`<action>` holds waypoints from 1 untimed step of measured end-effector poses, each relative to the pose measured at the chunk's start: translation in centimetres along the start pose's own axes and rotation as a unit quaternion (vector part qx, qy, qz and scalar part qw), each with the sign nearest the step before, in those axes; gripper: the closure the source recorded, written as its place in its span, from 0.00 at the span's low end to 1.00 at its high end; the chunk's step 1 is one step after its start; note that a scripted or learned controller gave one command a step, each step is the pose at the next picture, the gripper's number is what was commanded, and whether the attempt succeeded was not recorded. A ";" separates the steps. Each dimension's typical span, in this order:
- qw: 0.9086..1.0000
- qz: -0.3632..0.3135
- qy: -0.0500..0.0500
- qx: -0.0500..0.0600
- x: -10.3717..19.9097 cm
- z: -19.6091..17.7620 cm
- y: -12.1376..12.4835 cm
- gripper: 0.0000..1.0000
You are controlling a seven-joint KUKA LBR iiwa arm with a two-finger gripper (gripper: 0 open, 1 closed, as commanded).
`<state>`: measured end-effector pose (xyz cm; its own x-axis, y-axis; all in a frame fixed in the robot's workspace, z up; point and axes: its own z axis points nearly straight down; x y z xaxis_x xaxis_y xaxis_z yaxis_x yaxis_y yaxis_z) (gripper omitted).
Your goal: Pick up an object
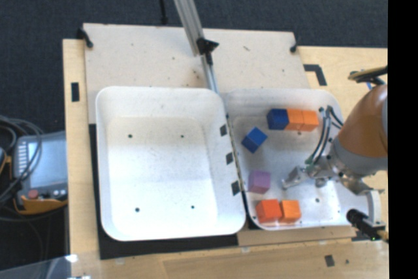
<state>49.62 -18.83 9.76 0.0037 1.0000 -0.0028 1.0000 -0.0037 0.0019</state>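
The right bin [326,215] holds several blocks. A dark blue block [277,119] sits at its far side, touching an orange block [302,119]. A lighter blue cube [255,139] lies tilted near the bin's left wall, and a purple cube [260,181] sits below it. At the near edge a red-orange block [268,210] touches a smaller orange block [290,210]. My gripper [295,176] hangs low over the bin floor, right of the purple cube and above the near orange pair. Nothing shows held in it.
The left bin [104,140] stands beside the right one, sharing a middle wall. A slanted metal rail [186,6] runs from the top down to the bins' junction. The arm's orange band [366,131] covers the right bin's right side.
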 end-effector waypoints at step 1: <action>1.000 0.004 0.000 -0.003 -0.1 -1.2 0.1 1.00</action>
<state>49.76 -18.90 10.95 0.0112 0.9999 -0.0023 0.9999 -0.0112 0.0077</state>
